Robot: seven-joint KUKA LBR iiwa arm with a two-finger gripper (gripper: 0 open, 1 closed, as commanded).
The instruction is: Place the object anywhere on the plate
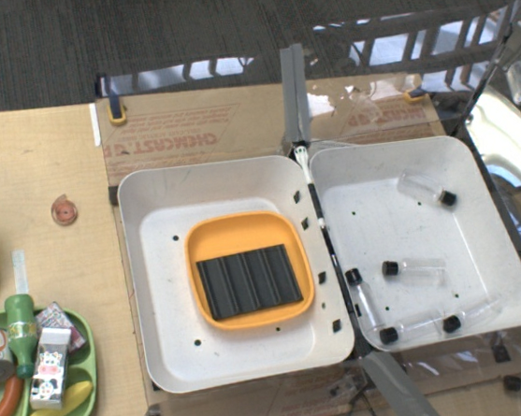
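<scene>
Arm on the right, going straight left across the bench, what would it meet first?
Probably the right bin at its right wall, then the black-capped clear tube in its upper part. The arm is at an unclear height from this slant, so it could pass above both.

Glossy orange plastic plate (245, 237); matt black ribbed object (251, 282); clear plastic tubes (415, 271).

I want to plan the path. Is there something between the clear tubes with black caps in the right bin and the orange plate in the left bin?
Only the raised rims where the two white bins meet. The clear plastic tubes with black caps lie right of them, the orange plate left. A dark ribbed rectangular block already covers most of the plate.
</scene>
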